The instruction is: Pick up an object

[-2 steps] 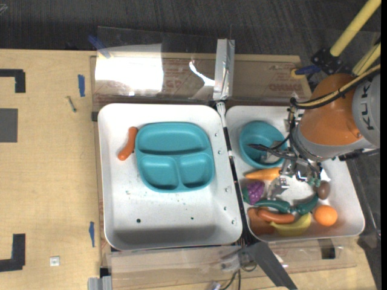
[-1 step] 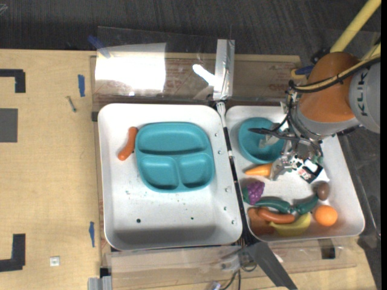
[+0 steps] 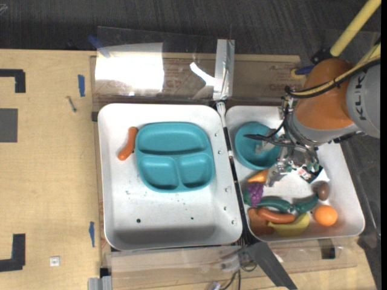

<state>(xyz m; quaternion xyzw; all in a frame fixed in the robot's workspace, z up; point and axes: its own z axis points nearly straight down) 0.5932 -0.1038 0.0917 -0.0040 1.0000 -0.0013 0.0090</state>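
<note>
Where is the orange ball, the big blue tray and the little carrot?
orange ball (image 3: 326, 215): camera view, middle of the ball, right bin.
blue tray (image 3: 175, 156): camera view, ridge between its compartments, left bin.
carrot (image 3: 127, 143): camera view, middle of its length, left of the tray.

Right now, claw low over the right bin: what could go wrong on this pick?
1. The claw sits beside the teal bowl and may clip its rim.
2. The toys lie packed together: red pepper, banana, purple piece. A grasp may catch two or slip between them.
3. The orange is round and near the bin wall, so it may roll away.
</note>
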